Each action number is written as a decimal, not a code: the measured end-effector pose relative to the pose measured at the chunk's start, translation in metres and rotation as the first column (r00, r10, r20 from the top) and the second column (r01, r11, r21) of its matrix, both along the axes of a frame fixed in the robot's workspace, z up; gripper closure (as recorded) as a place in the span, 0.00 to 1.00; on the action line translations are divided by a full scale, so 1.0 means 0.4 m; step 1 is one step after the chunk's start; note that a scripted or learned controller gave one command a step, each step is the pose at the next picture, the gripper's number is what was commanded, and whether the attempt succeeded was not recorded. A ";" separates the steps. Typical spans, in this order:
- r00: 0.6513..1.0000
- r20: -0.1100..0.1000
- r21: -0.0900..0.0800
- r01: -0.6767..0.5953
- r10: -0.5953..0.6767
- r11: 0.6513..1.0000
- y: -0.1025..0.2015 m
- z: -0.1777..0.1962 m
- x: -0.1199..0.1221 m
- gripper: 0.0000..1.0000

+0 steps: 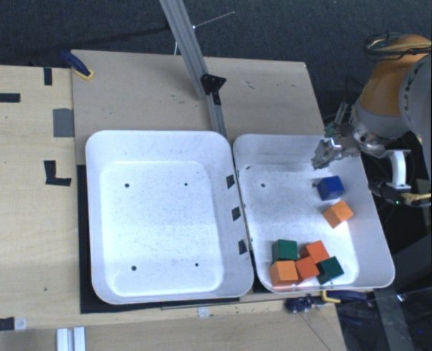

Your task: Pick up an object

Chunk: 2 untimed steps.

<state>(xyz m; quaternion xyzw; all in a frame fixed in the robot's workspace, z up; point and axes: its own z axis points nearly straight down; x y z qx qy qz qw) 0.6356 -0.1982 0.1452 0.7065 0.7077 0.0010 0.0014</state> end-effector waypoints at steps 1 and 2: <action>1.000 0.002 -0.001 -0.001 0.001 1.000 0.014 0.146 -0.015 1.00; 1.000 0.002 -0.001 -0.002 0.002 1.000 0.038 0.293 -0.017 1.00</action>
